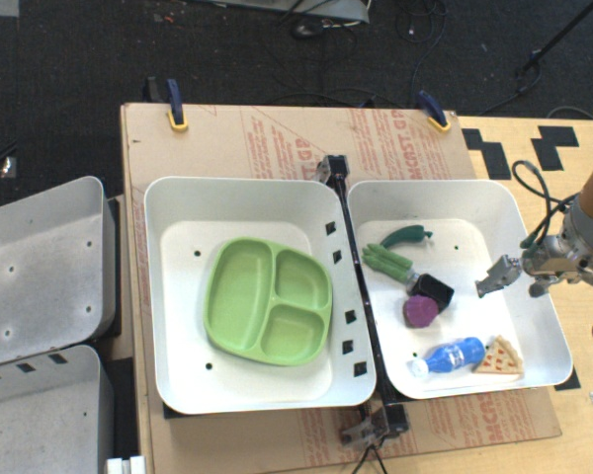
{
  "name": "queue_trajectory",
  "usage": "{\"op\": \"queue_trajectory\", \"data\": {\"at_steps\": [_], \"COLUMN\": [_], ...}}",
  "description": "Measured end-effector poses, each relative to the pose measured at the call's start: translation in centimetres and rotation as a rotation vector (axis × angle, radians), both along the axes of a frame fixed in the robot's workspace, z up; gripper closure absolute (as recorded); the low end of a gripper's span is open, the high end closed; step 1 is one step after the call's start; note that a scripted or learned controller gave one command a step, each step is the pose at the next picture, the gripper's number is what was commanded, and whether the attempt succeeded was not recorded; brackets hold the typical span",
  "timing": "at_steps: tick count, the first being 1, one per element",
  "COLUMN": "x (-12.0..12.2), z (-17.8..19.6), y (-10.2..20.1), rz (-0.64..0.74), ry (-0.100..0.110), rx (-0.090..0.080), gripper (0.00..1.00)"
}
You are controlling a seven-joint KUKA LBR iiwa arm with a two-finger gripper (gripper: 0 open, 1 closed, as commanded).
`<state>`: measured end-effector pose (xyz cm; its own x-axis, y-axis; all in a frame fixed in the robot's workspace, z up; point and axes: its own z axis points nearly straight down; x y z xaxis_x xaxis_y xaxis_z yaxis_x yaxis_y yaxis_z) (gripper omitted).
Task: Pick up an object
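Note:
The right bin (494, 200) holds several small objects. A dark green pepper (406, 234) lies near the back, with a light green bundle of beans (386, 262) just in front of it. A black block (434, 289) touches a purple lump (420, 311) in the middle. A blue bottle (451, 356) and a pizza slice (499, 358) lie at the front. My gripper (519, 282) hangs over the bin's right side, to the right of the black block. It is open with nothing between its fingers.
The left bin (168, 205) holds a green divided plate (269, 301). A black divider (354, 265) runs between the two bins. Two grey trays (40, 255) sit off the bench to the left. Cables trail near the arm at the right.

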<state>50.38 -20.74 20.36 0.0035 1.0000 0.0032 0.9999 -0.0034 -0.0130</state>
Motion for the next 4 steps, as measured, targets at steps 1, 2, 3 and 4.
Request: {"op": "queue_trajectory", "data": {"at_steps": [1, 2, 3, 4], "x": [0.3, 0.3, -0.2, -0.2], "z": [0.7, -4.0, -10.3, -11.2], "y": [0.0, -0.7, -0.8, -0.8], "rz": [0.004, 0.002, 0.002, 0.003], "ry": [-0.013, -0.010, -0.008, -0.011], "rx": [-0.004, -0.002, -0.001, -0.002], "gripper": [0.00, 0.00, 0.00, 0.00]}}
